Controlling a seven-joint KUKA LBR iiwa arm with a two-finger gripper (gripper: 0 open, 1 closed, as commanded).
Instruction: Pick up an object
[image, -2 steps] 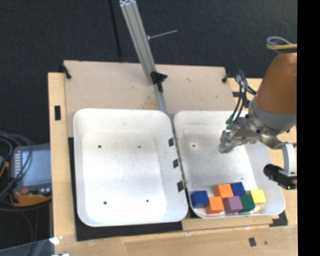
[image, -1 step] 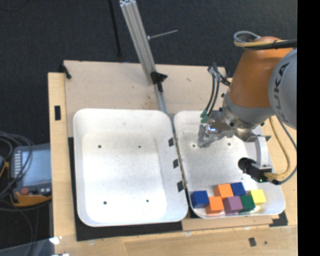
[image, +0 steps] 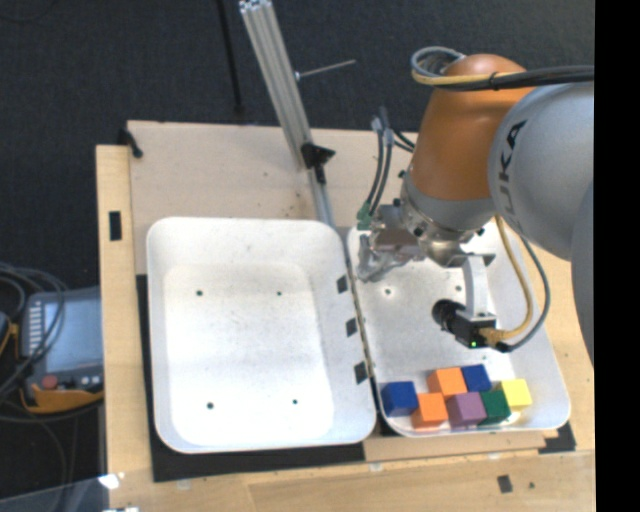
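Several coloured blocks lie bunched at the near end of the right bin (image: 420, 300): a blue block (image: 399, 397), an orange block (image: 431, 408), a second orange block (image: 450, 381), a purple block (image: 465, 408), a green block (image: 494, 404), a yellow block (image: 516, 393) and a small blue block (image: 476, 376). My gripper (image: 378, 262) hangs over the far left part of the right bin, close to the wall between the bins. It is well away from the blocks, with nothing visible between its fingers.
The left bin (image: 250, 330) sits beside the right one on the wooden bench (image: 200, 170). A slanted metal rail (image: 285, 95) rises behind the bins. The big grey and orange arm (image: 480, 130) covers the far right of the bench. A pendant (image: 55, 350) lies off the left edge.
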